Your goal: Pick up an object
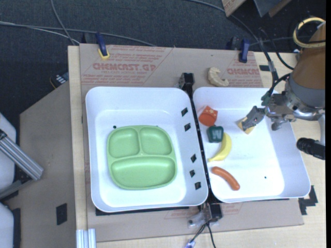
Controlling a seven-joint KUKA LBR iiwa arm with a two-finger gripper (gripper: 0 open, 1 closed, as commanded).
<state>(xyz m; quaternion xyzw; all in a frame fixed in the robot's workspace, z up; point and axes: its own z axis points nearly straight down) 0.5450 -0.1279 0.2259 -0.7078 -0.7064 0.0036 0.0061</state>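
The right bin (289, 182) holds several toy foods along its left side: an orange-red block (207, 115), a green pepper (215, 134), a yellow banana (223, 148) and a red sausage (226, 177). My gripper (252, 120) reaches in from the right and hangs over the upper middle of this bin, to the right of the orange-red block. A small tan-yellow piece (247, 127) shows right at its tip; whether it is gripped or only lies beneath, I cannot tell.
The left bin (98, 138) holds a green divided plate (141, 156). A tan curved object (217, 76) lies on the board behind the bins. Blue clamps (103, 49) hold the board's far edge. Cables run near the arm at the right.
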